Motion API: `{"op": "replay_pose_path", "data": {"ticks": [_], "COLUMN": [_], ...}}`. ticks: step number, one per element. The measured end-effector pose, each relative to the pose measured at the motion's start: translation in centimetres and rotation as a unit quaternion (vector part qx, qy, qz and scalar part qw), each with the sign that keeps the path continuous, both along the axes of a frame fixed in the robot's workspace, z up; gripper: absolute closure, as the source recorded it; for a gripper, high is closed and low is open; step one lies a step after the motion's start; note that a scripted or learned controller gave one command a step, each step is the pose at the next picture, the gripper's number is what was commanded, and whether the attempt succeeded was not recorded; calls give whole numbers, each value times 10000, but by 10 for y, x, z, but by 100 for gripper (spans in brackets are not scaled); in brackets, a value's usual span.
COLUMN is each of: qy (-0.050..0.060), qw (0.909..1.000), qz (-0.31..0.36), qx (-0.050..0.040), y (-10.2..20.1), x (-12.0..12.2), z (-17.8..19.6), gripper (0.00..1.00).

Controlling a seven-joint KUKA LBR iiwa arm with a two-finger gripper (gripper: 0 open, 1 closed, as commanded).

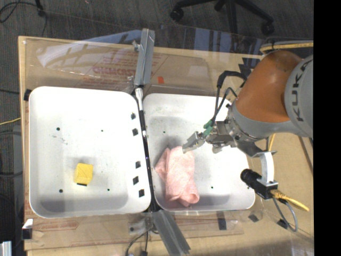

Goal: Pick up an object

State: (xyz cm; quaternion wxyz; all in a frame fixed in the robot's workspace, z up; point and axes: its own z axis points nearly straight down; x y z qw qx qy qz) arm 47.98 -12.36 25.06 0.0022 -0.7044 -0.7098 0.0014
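A crumpled pink cloth [178,176] lies in the right bin [234,196], against its left wall and near the front. A small yellow block [83,173] rests in the left bin [53,105], toward its front. My gripper [193,142] hangs over the middle of the right bin, just above the cloth's upper right corner. Its grey fingers point left and down toward the cloth. Nothing shows between them.
A metal divider [140,137] with black clips runs between the two bins. A clear plastic panel [96,63] stands behind them. The arm's orange band [266,89] covers the right bin's right side. Bare white floor lies across the back of both bins.
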Motion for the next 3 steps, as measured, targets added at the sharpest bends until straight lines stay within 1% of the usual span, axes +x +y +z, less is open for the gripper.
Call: {"op": "replay_pose_path", "data": {"ticks": [1,2,3], "qy": [8,-22,-15], "qw": [10000,9993,9993], "qz": [-95,367,384], "qx": [2,1,-3], "y": [5,-9,-9], "x": [-5,38,37], "z": [-138,-158,-149], "gripper": [0,0,100]}}
